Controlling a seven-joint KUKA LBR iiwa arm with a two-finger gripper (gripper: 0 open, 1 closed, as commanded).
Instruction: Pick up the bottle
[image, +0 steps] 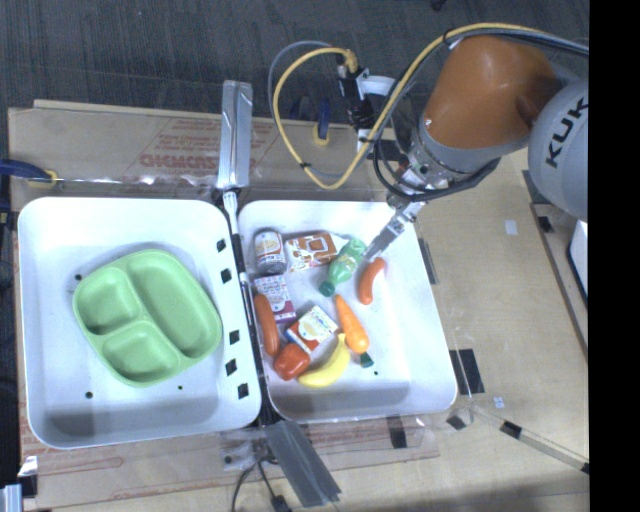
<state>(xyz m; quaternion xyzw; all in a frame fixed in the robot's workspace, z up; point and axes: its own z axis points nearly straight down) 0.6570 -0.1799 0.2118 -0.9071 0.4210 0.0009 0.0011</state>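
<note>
Nearest me, a banana (326, 369) lies at the right bin's (425, 385) front edge. Further back, the green bottle (343, 264) lies tilted among the toy food, a sausage (369, 280) just beside it. The gripper (384, 238) hovers by the bottle; I cannot tell its state.

- The letters "KU" are read in black on the grey arm (566, 130), at the right edge.
- Red print is seen on the cardboard (175, 145) behind the bins; it is too blurred to be read.
</note>
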